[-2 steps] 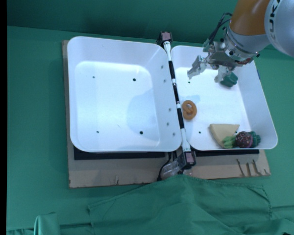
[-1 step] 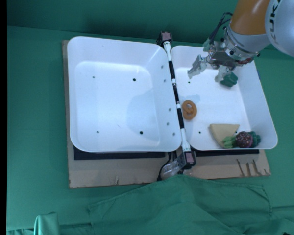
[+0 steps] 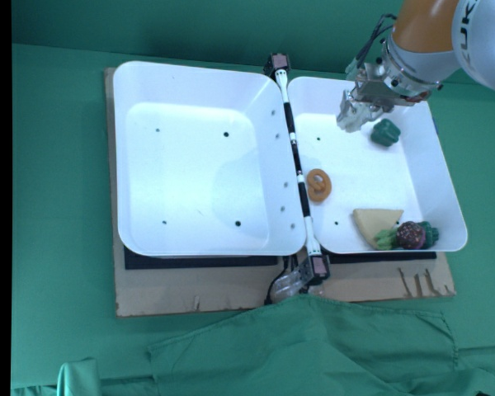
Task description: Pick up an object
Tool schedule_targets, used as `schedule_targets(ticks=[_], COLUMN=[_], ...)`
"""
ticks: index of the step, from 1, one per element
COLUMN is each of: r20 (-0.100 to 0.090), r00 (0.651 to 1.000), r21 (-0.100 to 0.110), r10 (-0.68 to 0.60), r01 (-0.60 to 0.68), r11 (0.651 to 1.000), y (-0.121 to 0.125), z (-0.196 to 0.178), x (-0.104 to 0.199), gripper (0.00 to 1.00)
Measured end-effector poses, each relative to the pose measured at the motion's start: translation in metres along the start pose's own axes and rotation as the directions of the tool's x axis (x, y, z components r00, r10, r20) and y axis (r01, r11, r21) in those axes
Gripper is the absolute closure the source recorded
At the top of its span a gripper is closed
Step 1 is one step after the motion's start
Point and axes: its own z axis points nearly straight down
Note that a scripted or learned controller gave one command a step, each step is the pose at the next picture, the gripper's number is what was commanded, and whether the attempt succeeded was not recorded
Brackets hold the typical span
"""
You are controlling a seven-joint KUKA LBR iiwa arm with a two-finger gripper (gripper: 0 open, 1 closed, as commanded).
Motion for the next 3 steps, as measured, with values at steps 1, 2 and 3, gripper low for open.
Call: schedule_targets(ticks=[1,2,3], r20=[-0.004,0.0,0.0], r00=[1.0,1.0,1.0], r21=[0.013,-0.002,0.002], r10=[-0.003,0.0,-0.002], r01=[0.003,0.0,0.002], r11=[1.0,1.0,1.0], y=[-0.08,-0.137,-0.135], z=[0.0,-0.082,-0.098], x=[0.01,-0.015,-0.034], gripper=[1.0,1.0,1.0])
